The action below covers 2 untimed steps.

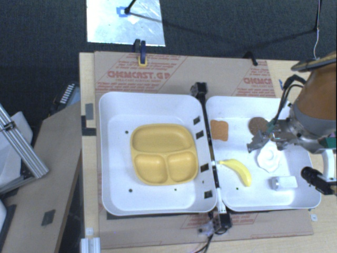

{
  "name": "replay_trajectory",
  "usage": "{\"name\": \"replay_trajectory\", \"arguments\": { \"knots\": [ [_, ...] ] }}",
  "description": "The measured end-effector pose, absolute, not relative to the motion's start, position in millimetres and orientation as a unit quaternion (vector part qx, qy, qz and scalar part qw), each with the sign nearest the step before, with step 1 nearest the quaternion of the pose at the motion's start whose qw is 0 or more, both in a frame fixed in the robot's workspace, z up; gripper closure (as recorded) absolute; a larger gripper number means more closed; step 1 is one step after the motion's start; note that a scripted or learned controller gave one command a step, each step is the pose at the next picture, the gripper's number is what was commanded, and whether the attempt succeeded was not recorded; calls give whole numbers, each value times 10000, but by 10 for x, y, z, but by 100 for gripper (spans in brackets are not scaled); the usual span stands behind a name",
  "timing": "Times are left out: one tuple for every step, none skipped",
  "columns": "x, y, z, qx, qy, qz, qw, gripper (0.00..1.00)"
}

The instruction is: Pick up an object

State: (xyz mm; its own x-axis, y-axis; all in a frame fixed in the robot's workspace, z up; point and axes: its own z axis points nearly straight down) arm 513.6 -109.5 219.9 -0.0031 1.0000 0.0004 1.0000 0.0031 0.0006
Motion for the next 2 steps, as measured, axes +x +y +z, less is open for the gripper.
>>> {"name": "replay_trajectory", "arguments": {
  "knots": [
    [5153,-1071,1780,7067,7075,-8,-18,0],
    [5141,-1129,1343,7068,7074,-11,-20,0]
  ]
}}
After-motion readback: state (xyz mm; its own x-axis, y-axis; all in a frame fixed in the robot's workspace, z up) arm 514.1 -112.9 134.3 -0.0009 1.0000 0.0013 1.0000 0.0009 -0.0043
